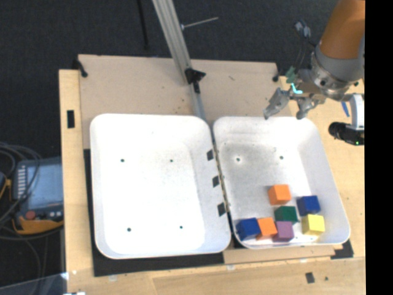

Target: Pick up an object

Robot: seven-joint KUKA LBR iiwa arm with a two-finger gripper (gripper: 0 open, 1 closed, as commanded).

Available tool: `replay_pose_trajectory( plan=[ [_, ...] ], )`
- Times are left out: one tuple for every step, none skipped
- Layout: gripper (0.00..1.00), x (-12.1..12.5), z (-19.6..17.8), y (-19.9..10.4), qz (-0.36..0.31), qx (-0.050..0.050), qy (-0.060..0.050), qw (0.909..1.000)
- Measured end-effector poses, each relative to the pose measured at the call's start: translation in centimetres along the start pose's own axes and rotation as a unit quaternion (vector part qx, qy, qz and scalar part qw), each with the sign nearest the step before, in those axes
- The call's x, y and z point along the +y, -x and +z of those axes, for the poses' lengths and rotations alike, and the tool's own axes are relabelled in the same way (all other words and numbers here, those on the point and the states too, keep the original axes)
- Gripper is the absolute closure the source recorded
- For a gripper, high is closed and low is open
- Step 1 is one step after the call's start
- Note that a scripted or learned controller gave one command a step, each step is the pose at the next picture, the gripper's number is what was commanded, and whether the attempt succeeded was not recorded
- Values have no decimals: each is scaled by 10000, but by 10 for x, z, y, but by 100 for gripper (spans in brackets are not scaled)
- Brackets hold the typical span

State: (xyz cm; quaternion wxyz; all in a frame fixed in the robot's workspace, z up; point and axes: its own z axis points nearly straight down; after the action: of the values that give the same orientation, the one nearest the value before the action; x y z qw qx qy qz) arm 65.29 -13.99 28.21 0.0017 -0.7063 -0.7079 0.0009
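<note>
Evenly and brightly lit from above, with soft, short shadows. Slightly overexposed on the white bins (pixel 153 183), losing surface detail. Mildly soft and grainy overall; dark and detail-poor around the bench (pixel 70 165).

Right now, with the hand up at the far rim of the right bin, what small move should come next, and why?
Probably bring the hand toward the near end of the right bin, stopping above the orange block. The hand sits open, holding nothing, over the far rim, while every block lies at the near end. The orange block stands a little apart from the green block, so it looks easiest to take.
</note>
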Motion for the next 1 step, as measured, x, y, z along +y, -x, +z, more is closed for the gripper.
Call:
replay_pose_trajectory(
  plan=[
    [0,1,-3,1,-7,-15,21,10000]
  ],
)
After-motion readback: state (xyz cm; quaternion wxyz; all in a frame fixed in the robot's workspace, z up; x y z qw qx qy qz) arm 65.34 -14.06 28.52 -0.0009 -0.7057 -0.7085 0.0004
